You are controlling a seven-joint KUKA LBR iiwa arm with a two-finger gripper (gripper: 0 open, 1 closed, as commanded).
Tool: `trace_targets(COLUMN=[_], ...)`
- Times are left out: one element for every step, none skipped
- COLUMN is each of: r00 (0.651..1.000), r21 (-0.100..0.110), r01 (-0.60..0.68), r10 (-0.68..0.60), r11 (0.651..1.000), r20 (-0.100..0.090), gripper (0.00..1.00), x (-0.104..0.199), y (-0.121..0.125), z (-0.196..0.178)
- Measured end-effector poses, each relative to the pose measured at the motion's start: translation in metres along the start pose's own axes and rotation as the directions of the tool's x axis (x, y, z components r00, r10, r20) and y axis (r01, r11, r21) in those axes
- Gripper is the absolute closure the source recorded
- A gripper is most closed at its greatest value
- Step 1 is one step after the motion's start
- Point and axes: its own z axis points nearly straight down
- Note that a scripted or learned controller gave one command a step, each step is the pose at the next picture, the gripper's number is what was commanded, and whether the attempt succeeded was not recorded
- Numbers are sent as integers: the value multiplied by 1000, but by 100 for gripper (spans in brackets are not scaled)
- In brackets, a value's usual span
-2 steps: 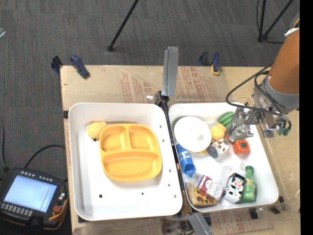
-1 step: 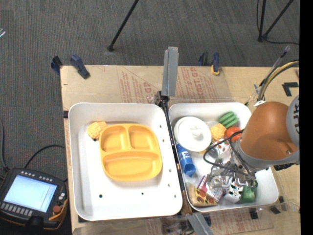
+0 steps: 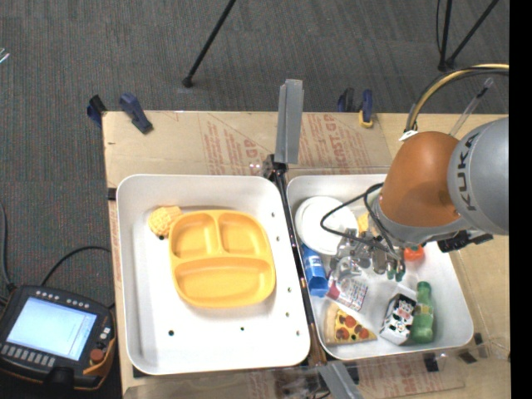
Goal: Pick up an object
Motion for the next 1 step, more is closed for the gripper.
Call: trace_targets(r00=[999], r21=[1], r01=[33], r10=[-33], r11=[999], r20=[7], gripper=[0], x=[6], y=[5], z=[0])
